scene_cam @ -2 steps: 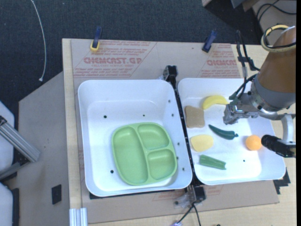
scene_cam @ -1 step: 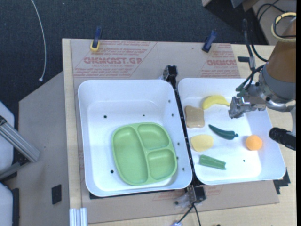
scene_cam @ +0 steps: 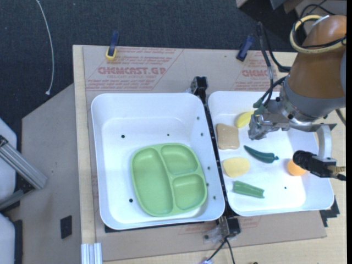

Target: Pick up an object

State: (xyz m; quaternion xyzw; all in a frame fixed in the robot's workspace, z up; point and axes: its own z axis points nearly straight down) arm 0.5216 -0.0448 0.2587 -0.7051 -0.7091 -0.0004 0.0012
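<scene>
**Crowded bin, easy miss**

Because the pepper (scene_cam: 262, 155) lies in the right bin (scene_cam: 308, 202) just below the jaws (scene_cam: 258, 130), near the bread (scene_cam: 227, 136) and lemon (scene_cam: 243, 119), a descent slightly off could nudge neighbours instead. Whether the jaws are open, I cannot tell.

Two bins side by side. In left bin (scene_cam: 104, 147), a divided tray (scene_cam: 165, 177). In right bin (scene_cam: 275, 199): bread (scene_cam: 227, 136), pepper (scene_cam: 262, 155), chip (scene_cam: 236, 166), bean pod (scene_cam: 248, 190), with gripper (scene_cam: 257, 130) above.
</scene>
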